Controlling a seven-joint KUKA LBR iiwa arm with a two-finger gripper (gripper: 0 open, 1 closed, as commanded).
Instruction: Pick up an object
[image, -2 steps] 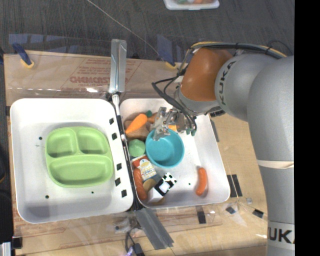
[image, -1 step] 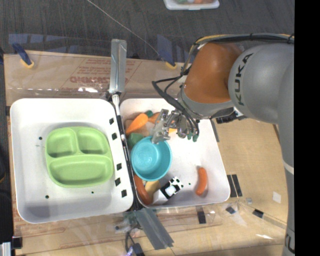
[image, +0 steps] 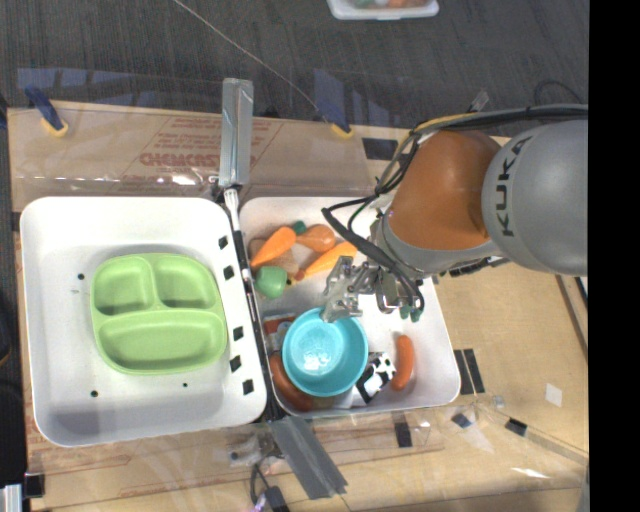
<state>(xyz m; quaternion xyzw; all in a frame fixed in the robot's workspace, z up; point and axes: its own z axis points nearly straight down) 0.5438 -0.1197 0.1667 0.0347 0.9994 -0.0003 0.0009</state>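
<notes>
Observed: the arm (image: 470, 200) reaches in from the right of the frame and its pincer (image: 345, 295) sits low over the right bin (image: 440, 355), just above the upper rim of the blue bowl (image: 323, 352). Whether the pincer is parted or closed cannot be told from this angle, and nothing is visibly held between its tips.

Candidate objects all lie in the right bin. Two orange carrots (image: 272, 246) (image: 325, 262) and a further orange piece (image: 318, 237) crowd the upper part of the bin; a green ball-like item (image: 270, 282) lies near the left wall; a small sausage (image: 403, 360) lies lower right; a black-and-white item (image: 377, 377) sits beside the bowl. The bowl appears to rest on a brown dish (image: 290, 392).

The left bin (image: 50, 300) carries a green divided plate (image: 158, 312) and is well apart from the work.

Assessment: the nearest targets are the bowl rim and the lower carrot. For a sound grasp, the pincer should straddle one thing only. The carrots touch or nearly touch one another, so closing across the carrot's narrow width, not its length, is advised. If the bowl is taken, one tip inside the rim and one outside is the likeliest secure hold. Lift straight up to avoid dragging neighbours.
</notes>
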